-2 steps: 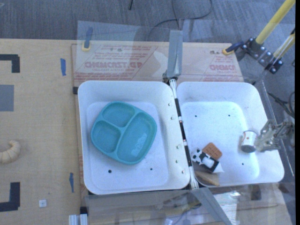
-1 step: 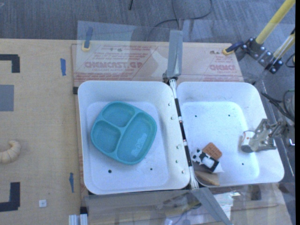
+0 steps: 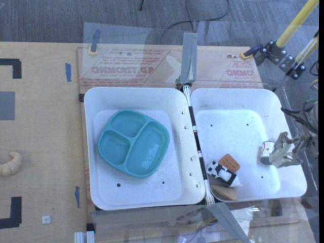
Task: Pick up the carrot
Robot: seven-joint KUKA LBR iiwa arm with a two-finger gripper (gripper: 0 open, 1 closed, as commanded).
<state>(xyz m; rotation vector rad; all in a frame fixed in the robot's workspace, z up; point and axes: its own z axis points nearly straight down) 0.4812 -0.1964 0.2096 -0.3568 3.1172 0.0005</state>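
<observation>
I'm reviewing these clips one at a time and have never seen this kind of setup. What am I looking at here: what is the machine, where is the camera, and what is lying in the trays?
This is one picture from a fixed camera above a bench, looking down at a slant. Two shallow white bins sit side by side. The left bin holds a teal divided plate with three compartments. The right bin holds a small cluster near its lower left corner: an orange-brown block, a black-and-white toy and a tan piece at the rim, too small to identify. The machine is a robot arm reaching in from the right; its gripper sits low at the right bin's right side, apart from that cluster. Its job is to pick up a carrot, which I cannot pick out clearly. A pale curved object lies on the bench far left.
</observation>
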